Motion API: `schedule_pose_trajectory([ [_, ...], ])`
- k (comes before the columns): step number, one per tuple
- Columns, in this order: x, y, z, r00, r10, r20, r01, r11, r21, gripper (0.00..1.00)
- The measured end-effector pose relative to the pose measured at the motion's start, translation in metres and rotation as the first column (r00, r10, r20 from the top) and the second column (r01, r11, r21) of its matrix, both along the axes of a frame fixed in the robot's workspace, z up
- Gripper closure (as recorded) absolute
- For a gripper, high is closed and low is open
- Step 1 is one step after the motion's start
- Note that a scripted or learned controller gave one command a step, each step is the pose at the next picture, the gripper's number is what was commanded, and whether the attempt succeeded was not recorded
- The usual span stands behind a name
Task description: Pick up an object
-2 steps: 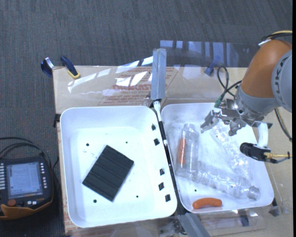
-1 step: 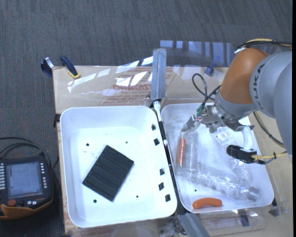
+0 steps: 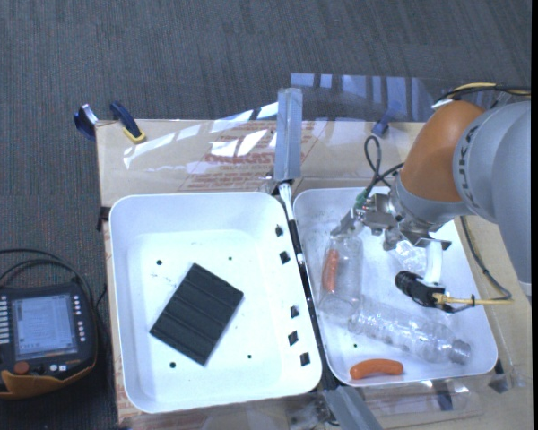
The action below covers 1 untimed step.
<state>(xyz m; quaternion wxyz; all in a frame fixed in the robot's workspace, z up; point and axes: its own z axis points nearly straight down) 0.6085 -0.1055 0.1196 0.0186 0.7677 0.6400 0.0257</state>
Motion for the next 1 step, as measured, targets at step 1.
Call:
schedule_pose_trajectory([
  [1,0.0054,0.0265,-0.0282,0.984,0.169,-0.055,-0.169,0.986,-0.004,0.0],
])
